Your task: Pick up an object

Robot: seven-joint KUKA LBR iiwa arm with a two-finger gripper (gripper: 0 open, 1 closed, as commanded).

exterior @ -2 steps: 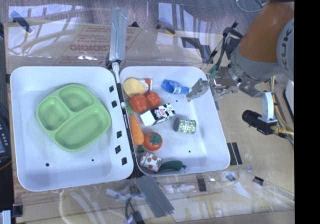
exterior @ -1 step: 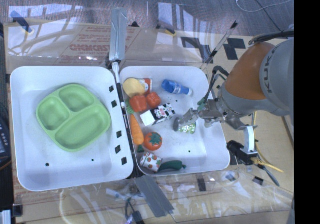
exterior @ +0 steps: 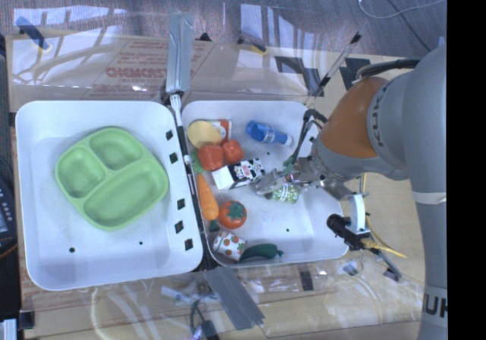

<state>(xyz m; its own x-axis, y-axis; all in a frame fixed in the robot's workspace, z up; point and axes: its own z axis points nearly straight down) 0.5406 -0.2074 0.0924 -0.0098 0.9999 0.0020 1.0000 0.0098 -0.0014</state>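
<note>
The gripper (exterior: 277, 185) is down in the right bin (exterior: 323, 236), over a small green-and-white packet (exterior: 286, 193); whether its fingers are apart or together, I cannot tell. The packet's long axis runs roughly left-right, just right of the milk carton (exterior: 239, 173).

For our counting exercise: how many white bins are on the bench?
2. The left bin holds a green divided plate; the right bin beside it holds the small toys, with the arm reaching in.
</note>
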